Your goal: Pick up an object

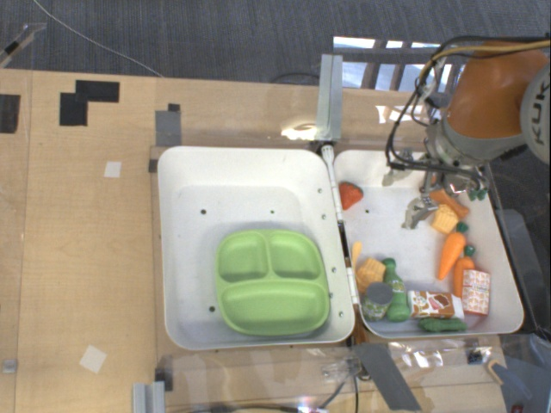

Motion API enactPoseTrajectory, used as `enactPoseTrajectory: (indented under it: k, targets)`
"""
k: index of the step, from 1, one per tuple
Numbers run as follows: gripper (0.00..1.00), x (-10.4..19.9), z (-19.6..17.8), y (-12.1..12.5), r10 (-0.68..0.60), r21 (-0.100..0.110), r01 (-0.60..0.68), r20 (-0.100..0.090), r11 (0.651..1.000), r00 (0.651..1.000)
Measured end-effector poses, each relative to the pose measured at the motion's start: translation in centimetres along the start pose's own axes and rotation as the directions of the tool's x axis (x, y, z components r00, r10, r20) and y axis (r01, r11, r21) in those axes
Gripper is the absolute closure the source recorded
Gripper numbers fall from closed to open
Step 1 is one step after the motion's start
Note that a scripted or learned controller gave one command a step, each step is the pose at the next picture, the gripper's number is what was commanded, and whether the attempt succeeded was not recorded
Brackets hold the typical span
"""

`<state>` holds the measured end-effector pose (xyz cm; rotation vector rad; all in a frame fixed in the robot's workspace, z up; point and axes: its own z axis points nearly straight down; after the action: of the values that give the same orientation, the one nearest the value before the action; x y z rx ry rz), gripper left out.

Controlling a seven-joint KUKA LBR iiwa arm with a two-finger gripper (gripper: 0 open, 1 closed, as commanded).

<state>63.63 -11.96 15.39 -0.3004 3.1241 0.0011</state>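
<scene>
Camera view: the grey arm with its orange band reaches in over the far right corner of the right shallow white plastic bin. Its two-finger gripper hangs low above the bin's far half, beside a pale yellow wedge-shaped toy block and a small orange piece near the right wall; how the jaws stand I cannot tell, nor whether they touch either piece.

Along the right wall lies an orange toy carrot, with a second shorter orange carrot just beside it and a red-and-white printed carton toward the near right corner. A brown printed packet and a green pod-shaped toy lie at the near edge. At the near left corner stand a small grey-lidded jar, a dark green bottle-like toy and a yellow waffle-textured piece. A red-orange rounded toy sits by the left wall, far half.

The left shallow white plastic bin carries a lime-green three-compartment plastic plate at its near edge.
</scene>
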Motion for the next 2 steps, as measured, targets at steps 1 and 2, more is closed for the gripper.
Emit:
enactPoseTrajectory:
  k: [1,2]
  targets:
    - [0.0,7.2,6.4,-2.7,0.044,0.004,-0.044,0.01,0.999,0.999]
    - [1.0,6.5,4.8,-2.7,0.037,0.011,-0.037,0.03,0.999,0.999]
